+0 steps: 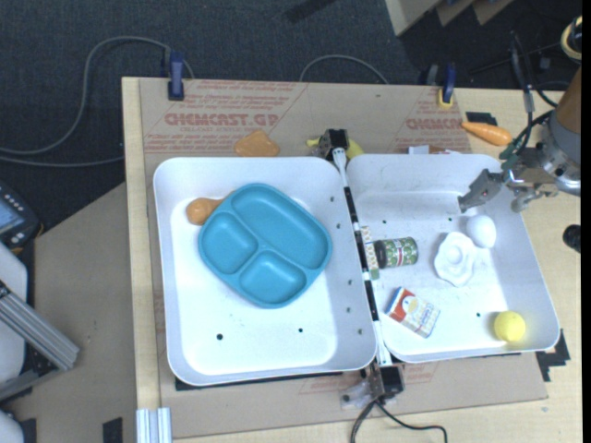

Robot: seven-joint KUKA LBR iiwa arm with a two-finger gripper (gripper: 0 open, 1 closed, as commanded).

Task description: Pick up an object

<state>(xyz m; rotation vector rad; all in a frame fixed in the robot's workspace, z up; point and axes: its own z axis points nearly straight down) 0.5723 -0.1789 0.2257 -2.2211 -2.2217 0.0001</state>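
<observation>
white egg (481,232) | right bin (531,275) | just below end effector (503,195) | finger spread: cannot tell

board, left part: the brown board (277,109) under the bins carries red print "chemcast gp" above the left bin; the small lines around it are too small to read.
board, right part: the same red print starts again above the right bin, partly covered; only "chem" is clear.
can: the small can (397,252) has a dark green label, its words are too blurred to read.
carton: the small red and white carton (413,311) has print that is not readable.
</observation>
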